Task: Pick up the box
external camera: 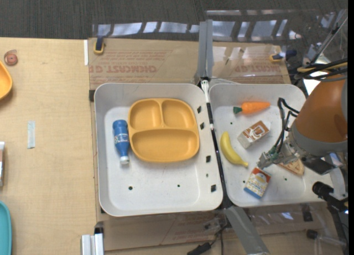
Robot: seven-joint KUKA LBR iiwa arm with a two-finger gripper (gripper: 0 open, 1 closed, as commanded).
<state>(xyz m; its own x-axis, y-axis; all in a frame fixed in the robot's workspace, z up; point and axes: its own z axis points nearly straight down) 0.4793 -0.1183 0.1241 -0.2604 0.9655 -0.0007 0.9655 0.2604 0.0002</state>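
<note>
Hung low over the right-hand shallow white plastic bin (298, 196), that grey two-finger gripper (271, 159), with the big orange band of the arm (326, 113) looming just behind it on the right. Couldn't tell whether the grip was released or clenched, too much cable and shadow around the tip. Didn't look to have anything in it, though.

Right next to the tip, on its right, lay a tan wedge-shaped piece (293, 166), touching or nearly so. Just below the tip sat a small orange, white and blue carton (257, 183), tilted, apart from the gripper by a sliver of white floor.

Just above and slightly left of the tip rested the brown-and-white cardboard box (254, 134), flat on the bin floor at an angle, near the gripper but not touching it. Left of the tip, a bit further out, lay a yellow plastic banana (232, 150), curved alongside the box.

Further up past the box lay an orange toy carrot with a green stub (251, 107), near the bin's far wall.

Well away to the left, in the other white bin (160, 204), sat a yellow three-compartment plastic plate (164, 129) and, just beyond it, a blue bottle with a white cap (120, 140) lying on its side.
</note>
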